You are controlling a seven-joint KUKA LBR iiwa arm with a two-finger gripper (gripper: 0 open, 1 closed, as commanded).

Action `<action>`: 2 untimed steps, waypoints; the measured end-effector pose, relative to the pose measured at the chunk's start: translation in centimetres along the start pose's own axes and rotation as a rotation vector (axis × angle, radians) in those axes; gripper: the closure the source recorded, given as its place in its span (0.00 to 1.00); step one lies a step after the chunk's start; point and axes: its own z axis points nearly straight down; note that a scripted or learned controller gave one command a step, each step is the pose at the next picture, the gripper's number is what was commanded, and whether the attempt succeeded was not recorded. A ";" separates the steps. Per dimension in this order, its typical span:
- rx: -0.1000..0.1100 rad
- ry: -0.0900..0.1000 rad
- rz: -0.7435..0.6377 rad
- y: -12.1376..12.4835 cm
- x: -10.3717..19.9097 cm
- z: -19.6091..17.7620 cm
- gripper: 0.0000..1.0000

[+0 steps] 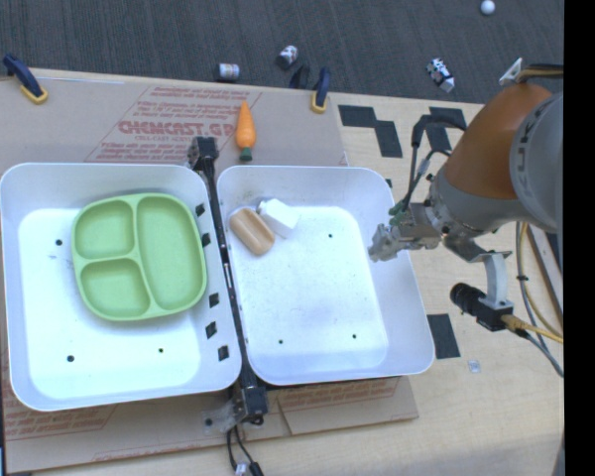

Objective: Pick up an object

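In the right bin (317, 305), near its far left corner, lie a tan bread-roll-shaped object (251, 232) and a small white block (278, 215), touching each other. My gripper (385, 245) hovers over the right bin's right rim, well to the right of both objects. Nothing shows between its fingers. The grey arm with its orange band (491, 137) comes in from the right.
The left bin (40, 365) holds a green divided plate (139, 256). A toy carrot (245, 127) lies on the cardboard behind the bins. Clamps (321, 88) hold the board's far edge. Cables and a black bracket (481, 303) hang beside the arm.
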 end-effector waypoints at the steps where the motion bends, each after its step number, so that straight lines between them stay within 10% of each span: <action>1: 0.003 0.001 -0.001 -6.3 0.8 -1.9 1.00; 2: 0.003 0.001 -0.002 -6.3 0.1 -1.5 1.00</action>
